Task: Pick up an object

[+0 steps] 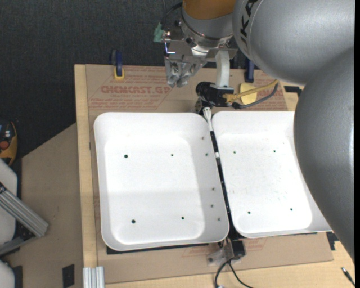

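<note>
Worktop (84, 169): pale brown board with red lettering (135, 89) printed on its far strip, just beside the fingers on the view's left. Dark, carpet-like floor (45, 34) beyond and to the view's left of the fingers. Length of aluminium profile (25, 216) off the board's edge, well apart from the fingers, toward the near left corner of the view.

Fingers (180, 76): grey metal, hanging below the orange band (208, 8) of the grey arm (315, 112), held over the bare far strip of the board, outside both bins. Opening: cannot tell. Hold on any item between them — cannot tell.

Left-hand bin (101, 169): shallow, white, rounded corners, its far rim just nearer the camera than the fingers. Four small dark dots (126, 156) on the floor of it.

Right-hand bin (225, 169): same make, nearer the camera than the fingers and to their right in the view, touching its neighbour along a dark seam (216, 163). Far side of it covered by the arm.

Blue clamp (117, 58) with a yellow foot, on the board's far edge, level with the fingers and to their left in the view.

Black cable (225, 273) with a small plug, at the near edge between the bins, well apart from the fingers.
</note>
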Controlling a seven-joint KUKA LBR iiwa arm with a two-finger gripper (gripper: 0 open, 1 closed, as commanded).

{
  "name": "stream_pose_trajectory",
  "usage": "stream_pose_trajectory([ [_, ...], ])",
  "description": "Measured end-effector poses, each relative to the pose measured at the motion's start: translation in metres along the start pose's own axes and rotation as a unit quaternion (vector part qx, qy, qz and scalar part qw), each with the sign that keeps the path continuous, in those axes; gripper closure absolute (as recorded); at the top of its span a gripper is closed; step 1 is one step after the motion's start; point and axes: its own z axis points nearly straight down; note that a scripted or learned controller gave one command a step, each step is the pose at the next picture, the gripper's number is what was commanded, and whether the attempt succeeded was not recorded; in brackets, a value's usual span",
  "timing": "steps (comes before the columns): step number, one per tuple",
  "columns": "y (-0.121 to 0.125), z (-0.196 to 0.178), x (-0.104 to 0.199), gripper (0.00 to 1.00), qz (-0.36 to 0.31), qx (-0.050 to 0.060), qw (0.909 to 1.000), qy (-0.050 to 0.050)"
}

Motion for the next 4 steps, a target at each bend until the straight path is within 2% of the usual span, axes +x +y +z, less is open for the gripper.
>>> stream_pose_trajectory([
  [1, -0.002, 0.084, 0.058, 1.0, -0.004, 0.007, 1.0, 0.0],
  [2, -0.015, 0.054, 0.039, 1.0, -0.001, 0.005, 1.0, 0.0],
  [3, -0.019, -0.003, -0.019, 1.0, 0.001, -0.001, 1.0, 0.0],
  [4, -0.032, 0.077, 0.063, 1.0, -0.005, 0.007, 1.0, 0.0],
])
